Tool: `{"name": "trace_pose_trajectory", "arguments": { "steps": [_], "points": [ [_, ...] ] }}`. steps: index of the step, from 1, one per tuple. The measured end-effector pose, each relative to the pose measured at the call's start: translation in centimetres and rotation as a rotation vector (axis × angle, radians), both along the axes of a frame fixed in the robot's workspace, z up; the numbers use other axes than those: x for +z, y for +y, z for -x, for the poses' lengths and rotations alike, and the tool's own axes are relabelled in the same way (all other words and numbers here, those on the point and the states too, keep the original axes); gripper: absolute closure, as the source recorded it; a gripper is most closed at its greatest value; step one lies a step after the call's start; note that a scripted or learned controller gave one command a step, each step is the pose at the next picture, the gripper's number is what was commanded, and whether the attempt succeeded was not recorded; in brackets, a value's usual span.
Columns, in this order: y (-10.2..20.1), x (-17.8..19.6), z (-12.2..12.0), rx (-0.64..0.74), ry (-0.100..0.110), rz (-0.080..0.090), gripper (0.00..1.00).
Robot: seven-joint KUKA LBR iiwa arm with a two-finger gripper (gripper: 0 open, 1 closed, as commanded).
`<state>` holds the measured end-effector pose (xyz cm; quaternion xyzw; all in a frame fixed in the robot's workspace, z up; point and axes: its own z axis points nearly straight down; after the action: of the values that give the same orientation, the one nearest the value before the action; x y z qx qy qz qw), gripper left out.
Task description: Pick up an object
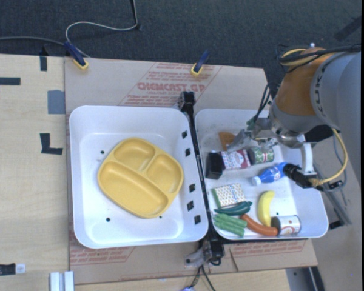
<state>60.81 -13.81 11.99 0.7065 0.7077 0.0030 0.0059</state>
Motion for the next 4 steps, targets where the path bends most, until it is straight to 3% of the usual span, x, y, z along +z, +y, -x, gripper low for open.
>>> {"name": "trace_pose_trajectory", "arguments": {
  "steps": [1, 2, 3, 4],
  "points": [
    [-3.0, -2.9, -4.2, 0.002, 0.005, -0.008, 0.0],
    [-2.9, -1.6, -4.5, 0.002, -0.005, -0.007, 1.0],
    [-2.9, -1.8, -4.3, 0.002, 0.001, -0.008, 0.0],
    [-2.9, -2.7, -3.4, -0.001, -0.006, -0.002, 0.0]
  ]
}}
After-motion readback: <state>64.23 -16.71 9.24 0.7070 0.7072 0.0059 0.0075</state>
